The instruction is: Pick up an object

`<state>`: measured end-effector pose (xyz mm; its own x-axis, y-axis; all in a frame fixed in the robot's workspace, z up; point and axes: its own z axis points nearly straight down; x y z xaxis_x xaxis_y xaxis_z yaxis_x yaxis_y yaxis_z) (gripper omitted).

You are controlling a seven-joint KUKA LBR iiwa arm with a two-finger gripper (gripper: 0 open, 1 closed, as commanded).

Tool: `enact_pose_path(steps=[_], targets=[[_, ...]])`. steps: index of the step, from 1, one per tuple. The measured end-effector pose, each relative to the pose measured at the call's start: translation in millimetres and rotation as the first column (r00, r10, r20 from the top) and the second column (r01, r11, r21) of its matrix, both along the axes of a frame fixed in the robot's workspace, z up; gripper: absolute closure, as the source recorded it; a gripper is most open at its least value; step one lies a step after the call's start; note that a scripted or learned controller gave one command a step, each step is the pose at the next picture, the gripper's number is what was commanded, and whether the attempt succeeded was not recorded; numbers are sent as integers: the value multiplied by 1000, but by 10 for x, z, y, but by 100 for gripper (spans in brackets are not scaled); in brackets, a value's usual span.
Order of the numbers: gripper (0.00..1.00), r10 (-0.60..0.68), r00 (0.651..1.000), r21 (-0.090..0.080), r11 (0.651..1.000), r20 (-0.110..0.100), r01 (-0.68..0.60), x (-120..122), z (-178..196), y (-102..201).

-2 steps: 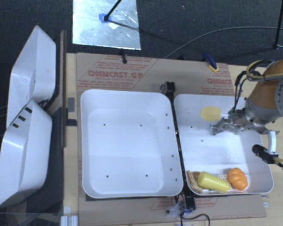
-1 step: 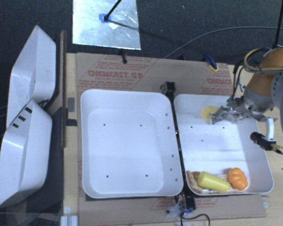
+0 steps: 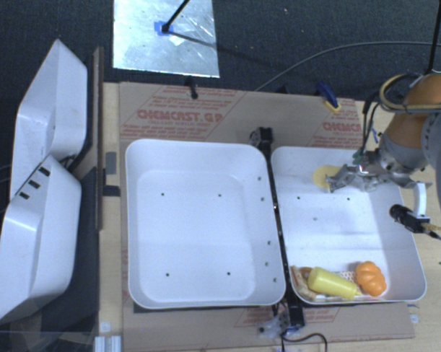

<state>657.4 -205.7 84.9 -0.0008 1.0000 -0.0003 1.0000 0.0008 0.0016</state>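
My hand (image 3: 339, 181) (fingers too blurred to judge) hovers over the right bin (image 3: 402, 246), half hiding one pale yellow disc (image 3: 322, 174), perhaps. Near edge: one yellow bottle (image 3: 331, 282), one orange pumpkin (image 3: 371, 278).

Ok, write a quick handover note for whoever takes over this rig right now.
Gripper: over the right bin's far side, beside a pale yellow object; finger state unclear, no grasp visible.
Objects: yellow piece and orange piece lie at the right bin's near edge.
Done: nothing picked up yet.
Left: grasp one object and lift it.
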Motion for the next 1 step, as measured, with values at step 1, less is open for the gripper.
enact_pose_path(steps=[1], targets=[[0, 0, 1000, 0, 1000, 0, 0, 25, 0, 56]])
